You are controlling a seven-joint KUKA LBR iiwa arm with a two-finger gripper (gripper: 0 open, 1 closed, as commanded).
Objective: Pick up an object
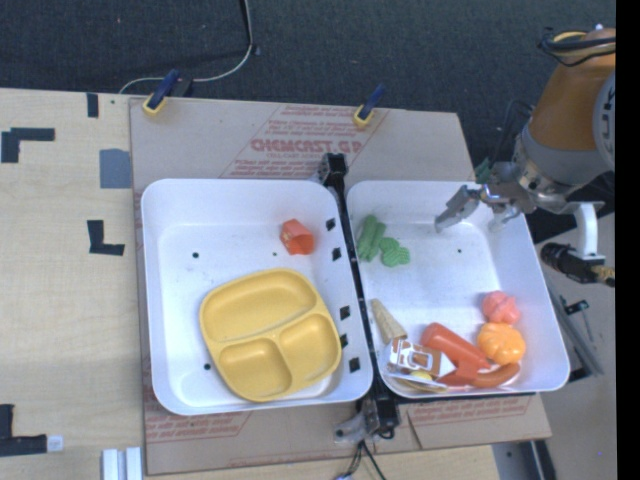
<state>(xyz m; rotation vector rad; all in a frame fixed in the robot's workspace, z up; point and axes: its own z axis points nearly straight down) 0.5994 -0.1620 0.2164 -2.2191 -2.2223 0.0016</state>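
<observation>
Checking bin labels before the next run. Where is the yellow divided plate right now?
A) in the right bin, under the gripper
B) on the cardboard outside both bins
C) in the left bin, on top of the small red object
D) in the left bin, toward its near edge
D: the yellow divided plate lies in the left bin toward its near edge, apart from the small red object; the gripper is over the right bin.

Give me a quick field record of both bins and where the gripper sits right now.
left bin: yellow divided plate, small red piece near the divider
right bin: green item at top left; orange pumpkin-like toy, pink item, red-orange item, cone in the lower part
gripper: over the right bin's upper area, nothing between its fingers
picked up: nothing yet
</observation>
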